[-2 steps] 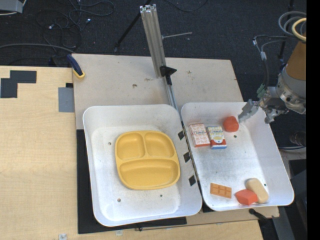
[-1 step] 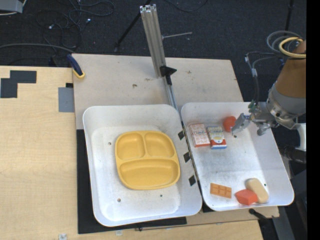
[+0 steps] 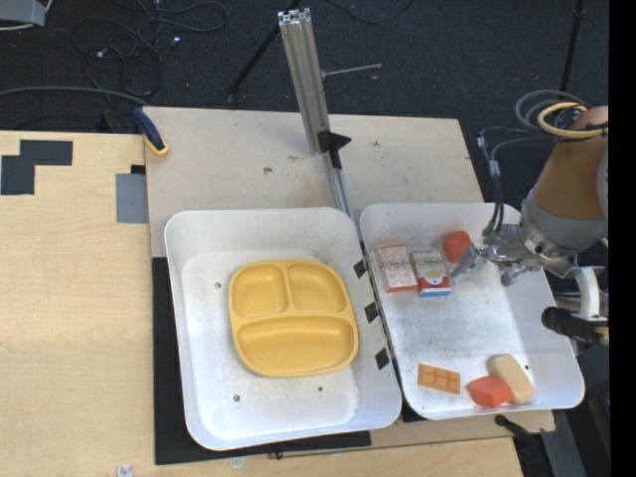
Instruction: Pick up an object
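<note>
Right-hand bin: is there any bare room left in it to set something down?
Yes. The right bin has a bare stretch across its middle, between the small boxes above and the cracker below. It is crowded at the top, where the gripper meets the red ball, and at the lower right corner.
</note>
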### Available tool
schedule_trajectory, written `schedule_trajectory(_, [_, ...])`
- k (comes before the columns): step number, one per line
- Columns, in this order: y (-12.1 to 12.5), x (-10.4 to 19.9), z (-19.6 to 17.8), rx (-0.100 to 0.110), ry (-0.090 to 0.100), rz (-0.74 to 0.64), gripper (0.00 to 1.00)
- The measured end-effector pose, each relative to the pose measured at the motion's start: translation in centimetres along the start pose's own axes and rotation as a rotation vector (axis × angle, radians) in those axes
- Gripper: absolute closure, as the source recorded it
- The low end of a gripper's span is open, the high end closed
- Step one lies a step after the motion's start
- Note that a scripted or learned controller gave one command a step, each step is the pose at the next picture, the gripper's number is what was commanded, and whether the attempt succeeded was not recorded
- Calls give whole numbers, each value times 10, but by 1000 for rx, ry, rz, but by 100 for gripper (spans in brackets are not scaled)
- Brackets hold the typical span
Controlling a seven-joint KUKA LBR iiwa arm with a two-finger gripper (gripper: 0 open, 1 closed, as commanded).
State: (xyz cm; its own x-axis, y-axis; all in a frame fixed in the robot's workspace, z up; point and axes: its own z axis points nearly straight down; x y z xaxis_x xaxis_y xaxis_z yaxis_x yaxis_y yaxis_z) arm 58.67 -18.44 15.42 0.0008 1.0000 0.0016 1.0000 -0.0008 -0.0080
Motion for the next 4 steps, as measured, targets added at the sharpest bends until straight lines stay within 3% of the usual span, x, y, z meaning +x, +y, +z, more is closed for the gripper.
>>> schedule_trajectory(1, [7,-3,45,-4,-1,0,0])
schedule_trajectory(2, [7,-4,33,-5,-1,1,100])
schedule_trajectory(4, [10,-5,-63,-12,-3,-2,100])
